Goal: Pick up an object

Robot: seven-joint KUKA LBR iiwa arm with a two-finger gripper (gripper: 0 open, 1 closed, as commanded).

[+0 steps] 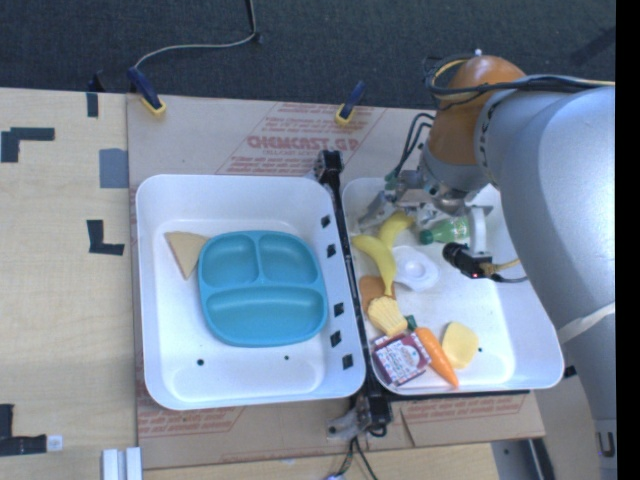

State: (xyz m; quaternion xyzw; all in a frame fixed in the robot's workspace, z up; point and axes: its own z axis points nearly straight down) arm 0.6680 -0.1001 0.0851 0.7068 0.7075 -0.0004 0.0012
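banana (378, 252) lies just below hand (397, 200) in right bin (520, 363).

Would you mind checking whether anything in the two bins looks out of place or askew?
Nothing looks spilled or damaged. The blue divided plate sits flat in the left bin, with a tan wedge at its edge; the toy food lies loosely piled in the right bin.
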